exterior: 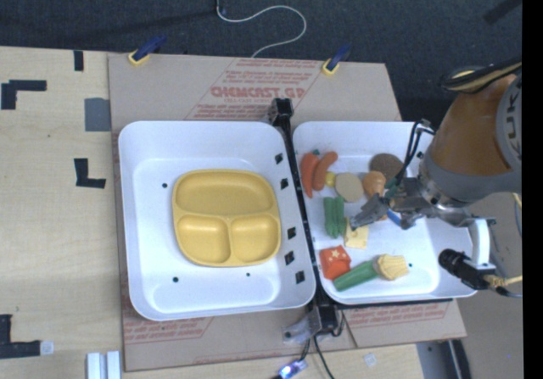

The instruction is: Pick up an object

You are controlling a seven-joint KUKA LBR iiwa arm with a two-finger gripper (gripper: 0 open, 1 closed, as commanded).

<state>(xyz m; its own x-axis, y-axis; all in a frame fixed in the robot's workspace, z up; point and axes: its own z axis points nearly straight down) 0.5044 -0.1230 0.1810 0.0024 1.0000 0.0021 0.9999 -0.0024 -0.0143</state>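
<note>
Wooden tabletop under two white bins, corn cob and red piece nearest in right bin, fingers spread low above yellow wedge, yellow divided plate in left bin, sausages farther back.

Yellow divided plate in left bin; cardboard under bins.

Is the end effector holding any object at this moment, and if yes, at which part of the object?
It cannot be told. The end effector hangs low over the small toy foods in the right white bin, with nothing visibly held.
</note>
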